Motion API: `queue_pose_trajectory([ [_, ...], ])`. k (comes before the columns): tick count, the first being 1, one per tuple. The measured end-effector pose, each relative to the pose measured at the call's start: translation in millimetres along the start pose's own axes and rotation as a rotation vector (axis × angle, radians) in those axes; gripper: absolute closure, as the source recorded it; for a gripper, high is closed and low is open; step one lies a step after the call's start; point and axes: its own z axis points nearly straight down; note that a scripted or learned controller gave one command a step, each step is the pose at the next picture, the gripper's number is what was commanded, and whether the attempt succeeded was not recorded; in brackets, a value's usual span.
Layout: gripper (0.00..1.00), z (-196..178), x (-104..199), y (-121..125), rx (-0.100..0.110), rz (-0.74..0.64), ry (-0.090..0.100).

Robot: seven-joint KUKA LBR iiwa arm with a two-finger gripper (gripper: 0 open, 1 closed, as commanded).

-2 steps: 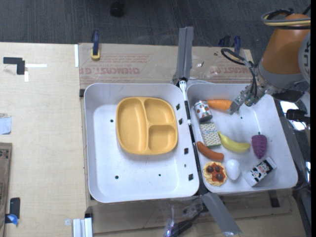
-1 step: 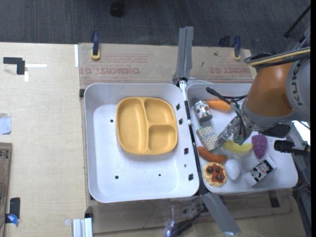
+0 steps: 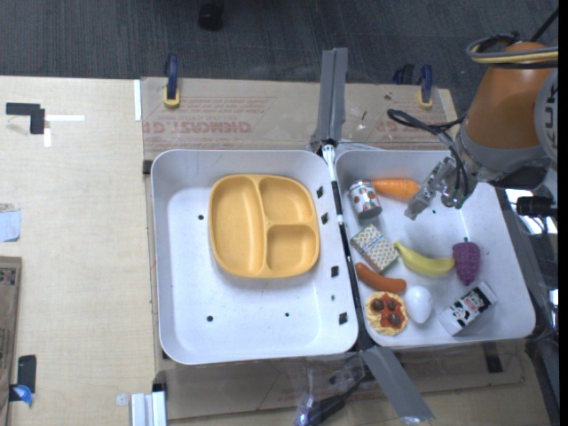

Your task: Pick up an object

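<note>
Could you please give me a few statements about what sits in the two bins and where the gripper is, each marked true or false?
1. The yellow divided plate lies in the left bin. True.
2. The banana lies in the left bin. False: it lies in the right bin, beside the purple grapes.
3. The gripper hangs over the right bin, just right of the carrot. True.
4. The small can sits on the yellow divided plate. False: it sits in the right bin, next to the carrot.
5. The white egg lies beside the small pizza. True.
</note>
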Motion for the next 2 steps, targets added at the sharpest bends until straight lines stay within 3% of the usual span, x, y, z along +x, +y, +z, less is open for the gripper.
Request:
queue_pose_trajectory([
  [1,0.0,1,0,0,0.0,0.0,0.001],
  [2,0.0,-69,-10,-1,0.0,-0.1,0.0],
])
